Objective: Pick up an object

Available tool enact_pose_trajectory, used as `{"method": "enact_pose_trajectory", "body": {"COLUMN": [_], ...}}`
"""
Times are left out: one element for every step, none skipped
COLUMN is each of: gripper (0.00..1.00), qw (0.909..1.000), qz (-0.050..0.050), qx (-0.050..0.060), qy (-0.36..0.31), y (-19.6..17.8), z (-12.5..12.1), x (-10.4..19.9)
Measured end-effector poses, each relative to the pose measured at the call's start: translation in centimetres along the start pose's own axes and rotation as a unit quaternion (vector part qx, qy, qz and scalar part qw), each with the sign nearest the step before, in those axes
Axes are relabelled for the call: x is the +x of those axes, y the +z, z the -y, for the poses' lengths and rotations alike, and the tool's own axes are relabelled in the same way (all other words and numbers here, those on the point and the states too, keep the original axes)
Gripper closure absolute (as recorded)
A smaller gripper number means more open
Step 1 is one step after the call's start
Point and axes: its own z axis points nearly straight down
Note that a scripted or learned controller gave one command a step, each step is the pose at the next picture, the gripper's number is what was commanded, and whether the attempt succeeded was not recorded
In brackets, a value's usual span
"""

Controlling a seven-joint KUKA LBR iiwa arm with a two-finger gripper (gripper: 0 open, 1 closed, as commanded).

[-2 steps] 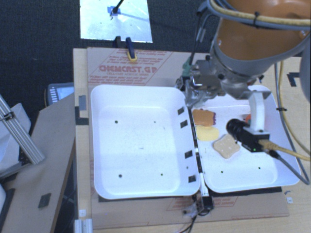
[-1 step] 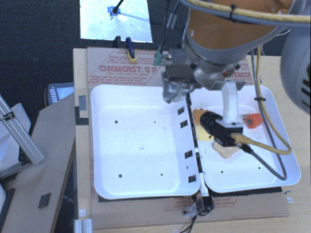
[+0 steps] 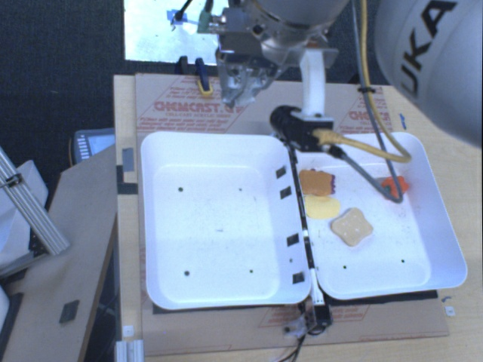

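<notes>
My gripper (image 3: 238, 90) hangs high over the cardboard behind the left bin (image 3: 151, 202), with nothing seen in it. Several items lie in the right bin (image 3: 438, 255), all near its left and back part. An orange-brown slice with a purple edge (image 3: 317, 181) sits by the divider. Just in front of it lies a flat yellow piece (image 3: 323, 207). A tan toast slice (image 3: 352, 227) is to the right of that. A grey-handled tool with an orange end (image 3: 393, 187) rests further right, toward the back.
The two bins meet at a clipped seam (image 3: 298, 217). A blue and yellow clamp (image 3: 202, 78) stands on the cardboard behind the left bin. A small grey device (image 3: 93, 143) and an aluminium rail (image 3: 30, 210) lie off the bench's left side.
</notes>
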Motion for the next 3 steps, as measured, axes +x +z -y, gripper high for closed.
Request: {"method": "enact_pose_trajectory", "body": {"gripper": [1.0, 0.0, 1.0], "qw": [1.0, 1.0, 1.0], "qz": [0.0, 0.001, 0.0], "qx": [0.002, 0.003, 0.002], "qy": [0.001, 0.001, -0.001], "y": [-2.9, -2.7, -3.8], "z": [6.4, 6.2, 6.1], "x": [-0.2, -0.2, -0.2]}}
